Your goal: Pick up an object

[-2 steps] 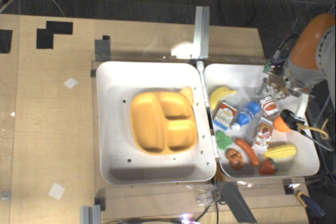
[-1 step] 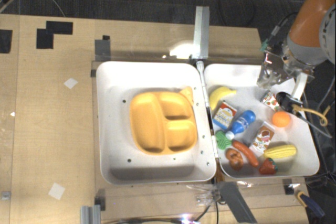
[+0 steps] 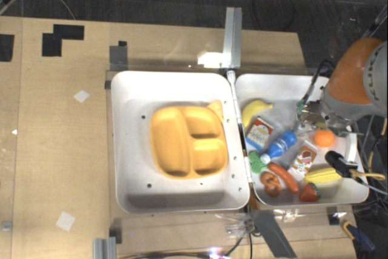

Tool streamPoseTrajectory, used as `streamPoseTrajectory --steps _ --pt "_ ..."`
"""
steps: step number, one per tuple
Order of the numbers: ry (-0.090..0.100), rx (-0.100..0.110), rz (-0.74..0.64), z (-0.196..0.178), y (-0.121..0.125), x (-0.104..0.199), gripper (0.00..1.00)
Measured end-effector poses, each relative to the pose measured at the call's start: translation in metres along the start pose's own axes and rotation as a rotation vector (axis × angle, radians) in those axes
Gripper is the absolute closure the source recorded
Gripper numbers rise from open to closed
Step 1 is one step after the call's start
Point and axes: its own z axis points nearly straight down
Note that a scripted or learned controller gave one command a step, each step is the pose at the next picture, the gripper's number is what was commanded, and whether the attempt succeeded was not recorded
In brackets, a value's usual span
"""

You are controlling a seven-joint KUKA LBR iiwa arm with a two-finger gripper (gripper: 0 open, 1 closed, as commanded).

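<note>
I see the gripper (image 3: pixel 319 120) low over the right white bin (image 3: pixel 285 85), toward its three o'clock wall; I cannot tell its opening or hold. The small orange ball (image 3: pixel 325 138) sits at its six o'clock, the yellow sectioned plastic tray (image 3: pixel 188 139) in the left white bin (image 3: pixel 130 148).

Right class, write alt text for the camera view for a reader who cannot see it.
A grey arm's hand hangs over the right bin of toy food, beside an orange ball and a blue bottle. The left bin holds a yellow divided tray.
</note>
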Motion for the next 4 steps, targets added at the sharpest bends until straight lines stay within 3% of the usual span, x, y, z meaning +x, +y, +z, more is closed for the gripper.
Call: streamPoseTrajectory --steps 1,2,3,4 --pt "0.001 0.002 0.0 0.001 -0.001 0.001 0.0" --pt "0.0 -0.006 0.003 -0.089 0.055 0.018 0.0" --pt "0.001 -0.003 0.094 0.003 0.084 0.045 0.0" --pt "-0.003 -0.006 -0.11 -0.094 0.099 -0.02 0.0"
